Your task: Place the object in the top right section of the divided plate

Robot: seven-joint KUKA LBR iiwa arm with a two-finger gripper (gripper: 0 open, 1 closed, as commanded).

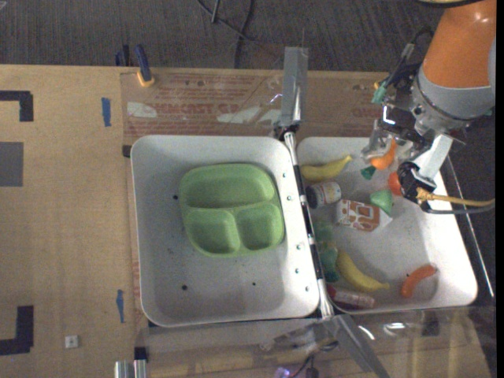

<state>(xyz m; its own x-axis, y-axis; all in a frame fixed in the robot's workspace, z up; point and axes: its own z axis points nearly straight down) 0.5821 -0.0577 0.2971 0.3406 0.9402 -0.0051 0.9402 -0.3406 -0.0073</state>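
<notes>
The robot arm (461, 50) comes in from the right, up high over the right bin (453, 282). It is grey with a big orange band. Its gripper (383, 154) hangs over the top part of the right bin. A small orange thing (383, 162) sits right at the tips, like a little carrot, but I cannot tell if the tips are closed on it or just above it.

The left bin (157, 290) has a green plate (231, 208) in it. The plate has three parts: one long part at the top and two small parts below. The plate sits near the middle of the bin, a bit toward the top.

The right bin is full of toy food. A yellow banana (327, 168) lies near the top left corner. A small can (324, 193) lies just below it. A little box (360, 215) with red and white on it is in the middle, and a green cone (382, 201) is just beside it. Another banana (358, 274) lies lower down. An orange sausage shape (417, 280) lies near the bottom right. A pink and red stick (352, 297) lies along the bottom wall
</notes>
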